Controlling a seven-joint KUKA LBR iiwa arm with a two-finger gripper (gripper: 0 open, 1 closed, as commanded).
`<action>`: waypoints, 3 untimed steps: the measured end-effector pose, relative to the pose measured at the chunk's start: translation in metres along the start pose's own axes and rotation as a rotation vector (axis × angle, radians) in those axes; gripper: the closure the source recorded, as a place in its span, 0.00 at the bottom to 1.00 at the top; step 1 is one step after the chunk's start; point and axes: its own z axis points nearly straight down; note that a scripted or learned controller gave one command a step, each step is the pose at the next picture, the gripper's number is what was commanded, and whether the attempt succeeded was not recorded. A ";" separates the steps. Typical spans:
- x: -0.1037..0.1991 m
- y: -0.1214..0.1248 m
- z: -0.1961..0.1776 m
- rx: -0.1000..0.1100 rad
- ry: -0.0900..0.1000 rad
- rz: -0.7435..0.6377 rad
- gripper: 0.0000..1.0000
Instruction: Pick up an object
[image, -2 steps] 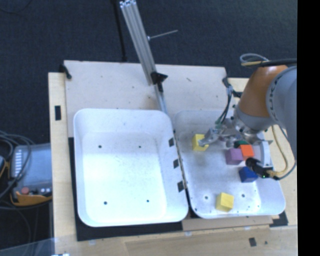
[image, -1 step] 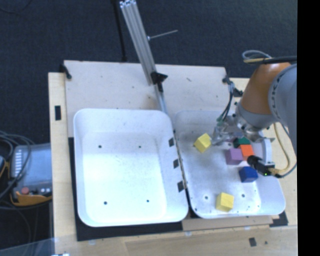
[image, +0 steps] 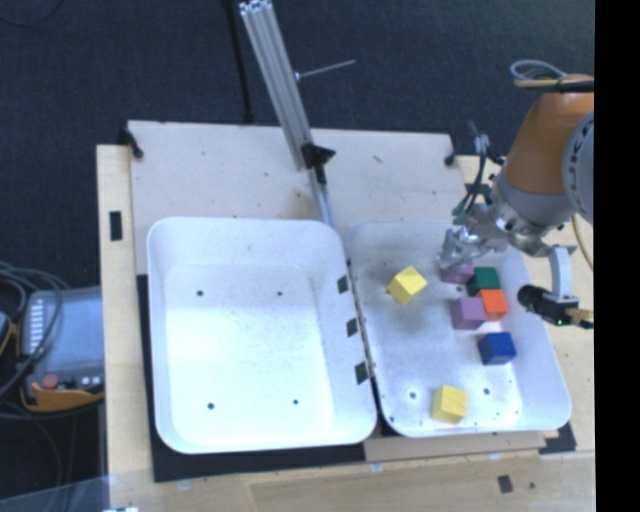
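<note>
The right bin (image: 540, 400) holds several small blocks. My gripper (image: 459, 252) is low over the bin's far right part, directly above a mauve block (image: 457, 271) that it partly hides. I cannot make out whether the block sits between the fingers. Just right of it lie a green block (image: 487, 278) and an orange block (image: 494, 301). A purple block (image: 467, 312) rests below them, with a blue block (image: 496, 347) nearer the front. One yellow cube (image: 407, 285) sits left of the gripper, and another yellow block (image: 449, 403) is by the front wall.
The left bin (image: 165, 300) stands beside the right one, sharing a raised middle edge with black clips. A slanted metal rail (image: 285, 95) rises behind the bins. Grey equipment with cables (image: 55, 340) sits off the bench's left side.
</note>
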 end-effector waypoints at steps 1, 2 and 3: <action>-0.002 0.002 -0.055 0.000 0.000 -0.002 1.00; 0.045 -0.010 -0.061 0.008 0.002 -0.003 1.00; 0.095 -0.016 -0.048 0.009 0.003 -0.003 1.00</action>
